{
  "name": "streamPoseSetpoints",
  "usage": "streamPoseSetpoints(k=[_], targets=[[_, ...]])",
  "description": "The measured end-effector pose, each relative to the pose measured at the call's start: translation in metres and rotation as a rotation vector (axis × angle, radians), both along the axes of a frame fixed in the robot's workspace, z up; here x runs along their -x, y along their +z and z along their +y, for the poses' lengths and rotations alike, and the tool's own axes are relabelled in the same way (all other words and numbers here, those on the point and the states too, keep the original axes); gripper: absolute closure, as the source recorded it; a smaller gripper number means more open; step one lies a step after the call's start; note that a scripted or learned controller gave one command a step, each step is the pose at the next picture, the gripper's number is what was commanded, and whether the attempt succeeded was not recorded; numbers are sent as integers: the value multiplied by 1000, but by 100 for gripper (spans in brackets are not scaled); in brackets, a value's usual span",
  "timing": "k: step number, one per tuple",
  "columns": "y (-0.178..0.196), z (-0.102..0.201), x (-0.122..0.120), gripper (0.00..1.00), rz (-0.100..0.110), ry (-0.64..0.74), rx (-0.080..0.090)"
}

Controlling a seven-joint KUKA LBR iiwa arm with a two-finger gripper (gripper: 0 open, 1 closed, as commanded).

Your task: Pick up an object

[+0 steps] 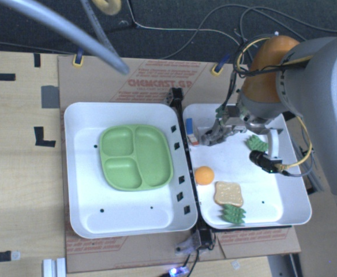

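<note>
My gripper (210,137) reaches down into the far left part of the right bin (284,212), close to the divider. Just left of it, a small red and blue object (190,133) lies against the bin wall. An orange ball (203,175) sits below the gripper, clear of it. A slice of toast (228,194) lies toward the front, with a green leafy piece (233,214) right beneath it. Another green leafy piece (257,143) lies to the gripper's right, partly under the arm. I see nothing held.
The left bin (82,212) holds a green divided plate (136,156). A black cable with a connector (266,163) hangs off the wrist over the right bin. Grey struts cross the top left.
</note>
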State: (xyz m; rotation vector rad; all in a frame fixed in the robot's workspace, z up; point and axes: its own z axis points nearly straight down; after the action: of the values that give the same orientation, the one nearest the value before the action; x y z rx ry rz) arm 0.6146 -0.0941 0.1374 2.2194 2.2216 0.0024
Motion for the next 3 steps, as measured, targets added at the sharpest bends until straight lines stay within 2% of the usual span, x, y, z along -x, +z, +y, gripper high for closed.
streamPoseSetpoints(k=[1, 2, 3], targets=[[54, 0, -11, 100, -2, 1, 1], [106, 0, -12, 100, 0, 0, 1], [108, 57, 11, 100, 5, 4, 0]])
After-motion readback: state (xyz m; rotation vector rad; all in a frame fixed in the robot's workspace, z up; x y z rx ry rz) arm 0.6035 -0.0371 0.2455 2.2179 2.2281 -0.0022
